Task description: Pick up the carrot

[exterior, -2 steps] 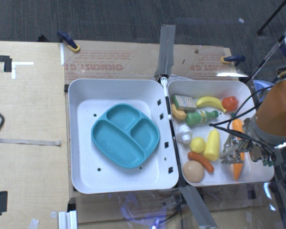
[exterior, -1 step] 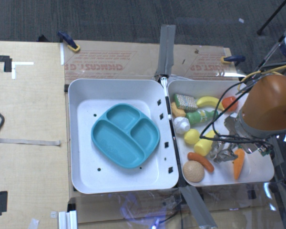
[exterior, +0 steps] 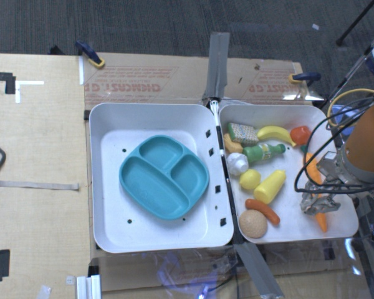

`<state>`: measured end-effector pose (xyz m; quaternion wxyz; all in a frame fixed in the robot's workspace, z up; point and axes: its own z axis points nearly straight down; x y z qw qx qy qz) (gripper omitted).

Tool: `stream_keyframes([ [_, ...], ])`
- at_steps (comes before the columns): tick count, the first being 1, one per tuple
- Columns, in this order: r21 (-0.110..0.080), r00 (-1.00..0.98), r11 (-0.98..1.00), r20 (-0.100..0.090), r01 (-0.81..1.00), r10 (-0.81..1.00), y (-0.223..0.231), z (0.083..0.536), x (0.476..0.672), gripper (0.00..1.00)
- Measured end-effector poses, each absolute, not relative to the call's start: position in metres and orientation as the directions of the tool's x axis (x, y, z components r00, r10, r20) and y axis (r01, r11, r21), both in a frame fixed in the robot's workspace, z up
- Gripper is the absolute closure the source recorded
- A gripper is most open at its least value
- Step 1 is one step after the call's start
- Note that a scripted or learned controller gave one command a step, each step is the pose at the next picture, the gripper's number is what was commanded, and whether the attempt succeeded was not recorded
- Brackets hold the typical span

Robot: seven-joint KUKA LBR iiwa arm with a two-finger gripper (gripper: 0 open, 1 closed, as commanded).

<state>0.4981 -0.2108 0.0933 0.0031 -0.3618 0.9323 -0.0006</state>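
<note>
A small orange carrot lies near the front right corner of the right bin, its tip pointing toward the front wall. My gripper reaches in from the right and hangs directly over the carrot's upper end, hiding that end. I cannot make out whether it touches the carrot. Another orange piece peeks out just behind the gripper, mostly covered by the wrist and cables.
The right bin also holds a red-orange sausage-like piece, a tan ball, a yellow block, a lemon, a green bottle, a banana and a tomato. A blue divided plate sits in the left bin.
</note>
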Motion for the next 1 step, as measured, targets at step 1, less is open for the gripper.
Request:
stream_keyframes([
  [1,-0.003,-0.65,0.65,-0.005,-0.76,-0.76,-0.12,0.1523,0.547,1.0],
])
